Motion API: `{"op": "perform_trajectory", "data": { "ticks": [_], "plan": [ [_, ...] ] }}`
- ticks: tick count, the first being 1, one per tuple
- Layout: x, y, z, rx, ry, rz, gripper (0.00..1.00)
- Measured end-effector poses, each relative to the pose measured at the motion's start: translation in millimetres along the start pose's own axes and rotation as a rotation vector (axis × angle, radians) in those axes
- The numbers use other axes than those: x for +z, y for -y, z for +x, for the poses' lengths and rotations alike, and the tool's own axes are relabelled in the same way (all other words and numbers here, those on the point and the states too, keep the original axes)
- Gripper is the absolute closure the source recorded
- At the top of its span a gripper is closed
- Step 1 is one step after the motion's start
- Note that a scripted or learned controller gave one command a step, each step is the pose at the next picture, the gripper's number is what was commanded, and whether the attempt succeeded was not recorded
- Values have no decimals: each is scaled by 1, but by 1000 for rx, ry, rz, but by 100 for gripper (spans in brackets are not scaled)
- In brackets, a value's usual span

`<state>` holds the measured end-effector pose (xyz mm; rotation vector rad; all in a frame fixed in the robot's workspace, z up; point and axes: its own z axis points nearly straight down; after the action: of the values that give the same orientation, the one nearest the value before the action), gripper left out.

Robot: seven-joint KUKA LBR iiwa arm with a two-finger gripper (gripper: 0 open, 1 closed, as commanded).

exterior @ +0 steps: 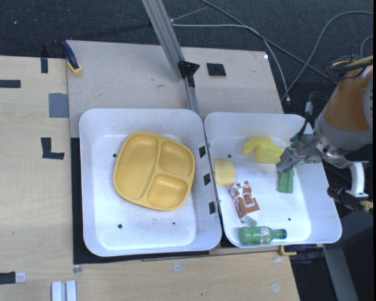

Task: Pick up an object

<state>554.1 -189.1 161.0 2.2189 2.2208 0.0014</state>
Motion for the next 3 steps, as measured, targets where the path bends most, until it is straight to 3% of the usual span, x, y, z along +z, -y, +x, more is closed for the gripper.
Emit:
{"op": "perform_trajectory", "data": {
  "ticks": [1, 2, 3],
  "plan": [
    [-62, 3, -1, -1, 1, -2, 100],
    [-88, 2, -1, -1, -1, 0, 100],
    [-76, -2, 48, -3, -1, 4, 100]
  ]
}}
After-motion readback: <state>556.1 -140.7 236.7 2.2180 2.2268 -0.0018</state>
